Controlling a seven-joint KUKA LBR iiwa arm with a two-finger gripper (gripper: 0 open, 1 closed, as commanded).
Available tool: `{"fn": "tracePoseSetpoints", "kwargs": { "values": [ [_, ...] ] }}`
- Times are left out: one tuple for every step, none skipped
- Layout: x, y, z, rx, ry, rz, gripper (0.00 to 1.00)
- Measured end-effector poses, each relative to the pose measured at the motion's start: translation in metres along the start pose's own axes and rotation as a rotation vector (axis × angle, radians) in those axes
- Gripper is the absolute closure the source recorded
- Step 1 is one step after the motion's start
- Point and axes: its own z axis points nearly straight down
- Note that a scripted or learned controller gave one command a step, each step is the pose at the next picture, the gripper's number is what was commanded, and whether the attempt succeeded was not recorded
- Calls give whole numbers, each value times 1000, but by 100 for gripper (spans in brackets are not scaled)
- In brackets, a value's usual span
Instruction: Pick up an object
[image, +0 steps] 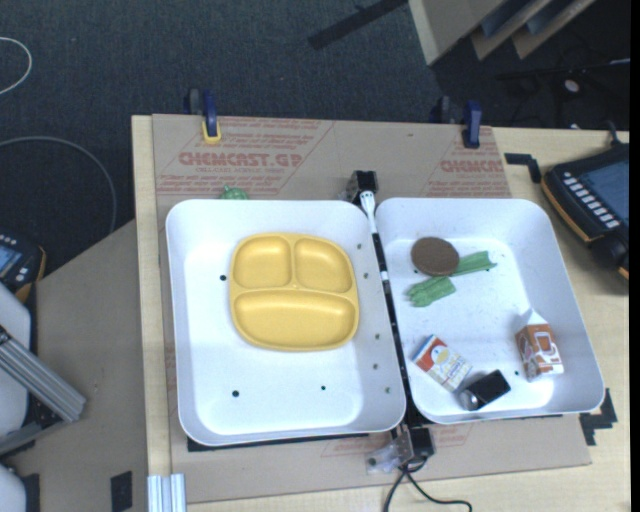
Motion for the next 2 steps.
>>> {"fn": "tracePoseSetpoints", "kwargs": {
  "values": [
    [36,0,107,6,3,-1,100],
    [124,0,209,7,4,-7,100]
  ]
}}
